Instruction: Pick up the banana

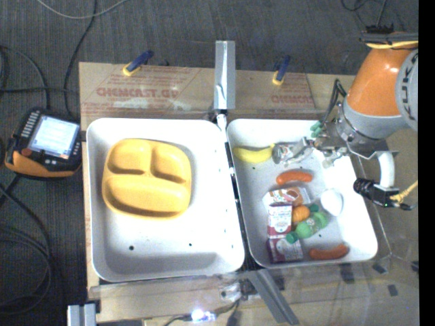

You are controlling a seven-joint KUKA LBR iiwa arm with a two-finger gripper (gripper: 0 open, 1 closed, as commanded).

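The yellow banana (252, 154) lies in the right bin (367, 240), in its far left corner, close to the wall that divides the two bins. My gripper (285, 152) reaches in from the right and hangs low at the banana's right end, touching it or nearly so. The banana rests on the bin floor. The grey arm with its orange band (378, 80) stands over the bin's far right corner.
An orange sausage (294, 177) lies just below the gripper. Nearer the front are a white egg (332, 201), a juice carton (280, 219), a small orange (300, 214), green pieces (309, 227) and another sausage (329, 252). A yellow divided tray (147, 176) sits in the left bin (109, 250).
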